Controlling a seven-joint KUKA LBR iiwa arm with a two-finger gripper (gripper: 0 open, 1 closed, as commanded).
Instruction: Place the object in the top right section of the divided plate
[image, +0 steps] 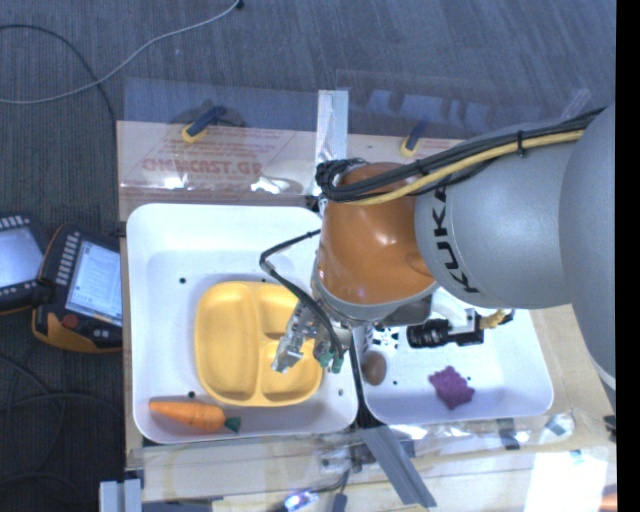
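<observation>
Looking down on a bench (230, 165) with a brownish board under a clear sheet, held by two yellow clamps (203, 121) at the far edge. Seeing dark grey carpet (100, 70) all around it, with thin cables (60, 45) crossing the floor. Noticing a control pendant (82, 290) with a lit screen lying on the carpet, just beside the left bin (140, 300).

Finding in this left bin a yellow divided plate (225, 340), with one large section at the left and two smaller ones at the right. Seeing an orange carrot (185, 413) below the plate, on the bin floor, near the plate rim; not being able to tell if touching it. Reading its long axis as almost left to right in the view, a little lower at the right, with the green end pointing right and the orange tip pointing left.

Seeing in the right bin (500, 405) a purple lumpy object (451, 387) and a small brown object (374, 369), well apart, the brown one close to the wall between the bins.

Following the grey arm (520, 230) from the right, with its orange band (370, 240) above both bins. Placing the gripper (305, 350) over the right part of the plate. Not being able to tell whether the pincer is apart or together, or clamped on anything.
</observation>
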